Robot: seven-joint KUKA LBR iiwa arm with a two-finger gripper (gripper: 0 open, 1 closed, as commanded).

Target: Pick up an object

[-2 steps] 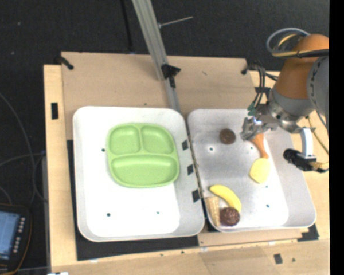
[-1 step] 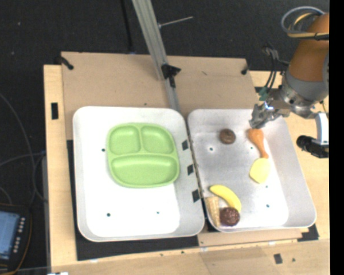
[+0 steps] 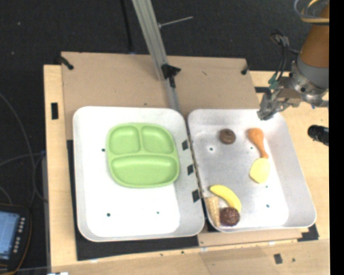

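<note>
Lying in the right bin [image 3: 286, 153], near its far right corner, an orange carrot [image 3: 257, 140] is the thing closest to the gripper [image 3: 268, 111]. Its thick end is turned toward the far edge of the bin and its thin end toward the near edge, so its long axis is set roughly from far to near, slightly slanted to the right. The gripper is seen over the far right corner of the same bin, just beyond the thick end of the carrot, and nothing is seen between its tips. Whether it is apart or together cannot be told from this angle. A short move toward the near edge would likely be called for, with the grip set across the carrot's width.

Just beside the carrot's thin end a pale yellow piece [image 3: 260, 171] is found, and a brown ball [image 3: 227, 136] rests to the left of the carrot. At the near left corner of the bin a banana [image 3: 226, 196] and a dark round thing [image 3: 230, 216] are crowded together. In the left bin [image 3: 92, 211] a green divided plate [image 3: 143, 155] is set.
</note>
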